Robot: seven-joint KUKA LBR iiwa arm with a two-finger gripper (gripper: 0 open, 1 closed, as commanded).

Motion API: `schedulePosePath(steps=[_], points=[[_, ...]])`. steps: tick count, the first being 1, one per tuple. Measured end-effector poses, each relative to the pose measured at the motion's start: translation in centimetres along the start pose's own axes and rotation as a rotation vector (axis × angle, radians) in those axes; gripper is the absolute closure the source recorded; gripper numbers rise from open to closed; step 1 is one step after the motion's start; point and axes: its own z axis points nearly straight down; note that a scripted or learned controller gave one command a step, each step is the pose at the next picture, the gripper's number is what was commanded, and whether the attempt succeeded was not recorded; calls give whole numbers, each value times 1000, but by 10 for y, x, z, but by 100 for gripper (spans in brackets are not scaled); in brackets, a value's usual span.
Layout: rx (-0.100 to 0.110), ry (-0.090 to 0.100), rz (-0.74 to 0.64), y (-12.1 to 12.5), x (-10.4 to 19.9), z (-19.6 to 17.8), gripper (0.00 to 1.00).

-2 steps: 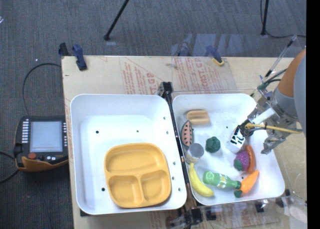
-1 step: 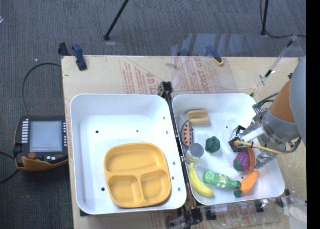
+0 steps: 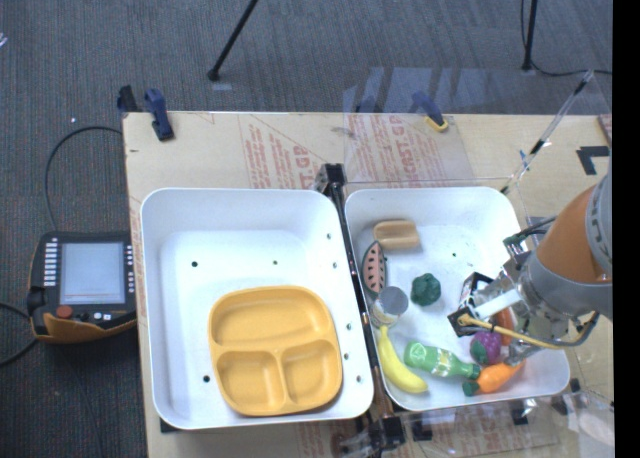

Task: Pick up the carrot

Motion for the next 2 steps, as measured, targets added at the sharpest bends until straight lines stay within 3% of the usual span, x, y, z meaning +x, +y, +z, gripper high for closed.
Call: schedulePosePath(steps=[2], points=[[-1,-4,-656,20,-7,1,0]])
